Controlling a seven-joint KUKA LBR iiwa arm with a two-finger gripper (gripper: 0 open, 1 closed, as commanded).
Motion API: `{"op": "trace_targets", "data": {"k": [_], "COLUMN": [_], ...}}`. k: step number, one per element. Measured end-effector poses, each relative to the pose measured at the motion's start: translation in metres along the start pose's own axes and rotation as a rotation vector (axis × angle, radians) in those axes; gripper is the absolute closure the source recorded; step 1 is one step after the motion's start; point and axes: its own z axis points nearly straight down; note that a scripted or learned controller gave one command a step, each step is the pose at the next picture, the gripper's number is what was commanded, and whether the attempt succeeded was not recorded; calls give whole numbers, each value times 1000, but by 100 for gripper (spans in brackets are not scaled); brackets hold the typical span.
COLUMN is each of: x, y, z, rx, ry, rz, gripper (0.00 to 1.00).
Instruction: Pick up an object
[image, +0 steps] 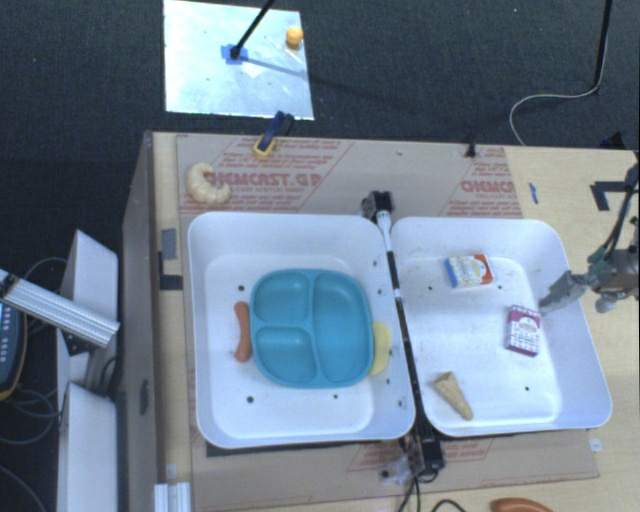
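Gripper (562, 290) hovers at the right bin's (585, 395) far-right rim; finger spread, can't tell. Just beside it lies the small maroon box (523, 330), long axis running near-to-far, well apart from the cone (452, 393).

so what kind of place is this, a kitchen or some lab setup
Most likely a robot grasping test bench in a lab, not a kitchen. Two white bins sit side by side on a taped cardboard sheet, holding toy food like a hot dog beside a blue divided plate, and a gripper reaches in at the right.
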Motion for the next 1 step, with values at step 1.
{"op": "trace_targets", "data": {"k": [1], "x": [-20], "y": [73], "z": [49], "rx": [0], "ry": [0], "rz": [-1], "gripper": [0]}}
